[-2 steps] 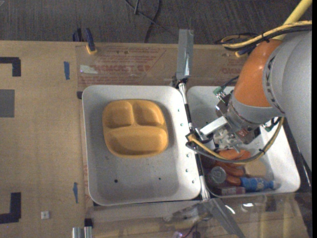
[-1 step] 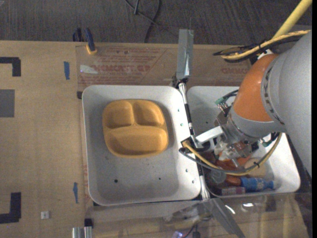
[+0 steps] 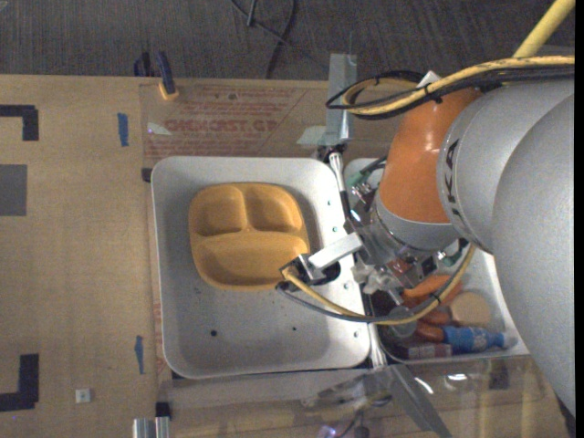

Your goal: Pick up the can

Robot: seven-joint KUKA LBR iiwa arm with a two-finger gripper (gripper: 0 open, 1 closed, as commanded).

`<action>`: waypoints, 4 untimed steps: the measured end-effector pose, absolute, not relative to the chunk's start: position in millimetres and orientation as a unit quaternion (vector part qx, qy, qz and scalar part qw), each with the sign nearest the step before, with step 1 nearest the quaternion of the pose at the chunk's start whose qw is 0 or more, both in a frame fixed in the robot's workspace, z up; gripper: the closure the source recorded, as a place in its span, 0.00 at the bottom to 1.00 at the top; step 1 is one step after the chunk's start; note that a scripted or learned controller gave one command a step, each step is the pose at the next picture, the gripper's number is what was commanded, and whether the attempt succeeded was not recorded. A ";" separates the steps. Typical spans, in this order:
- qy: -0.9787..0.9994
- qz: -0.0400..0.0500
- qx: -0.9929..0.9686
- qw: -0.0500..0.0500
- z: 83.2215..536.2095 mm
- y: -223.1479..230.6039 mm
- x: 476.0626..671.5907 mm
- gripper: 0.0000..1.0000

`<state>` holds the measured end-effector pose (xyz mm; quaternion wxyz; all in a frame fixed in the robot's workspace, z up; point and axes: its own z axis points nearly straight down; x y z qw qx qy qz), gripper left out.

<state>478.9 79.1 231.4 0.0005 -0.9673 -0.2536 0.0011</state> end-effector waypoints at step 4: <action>-0.175 0.002 -0.985 0.001 141.9 105.3 491.4 0.00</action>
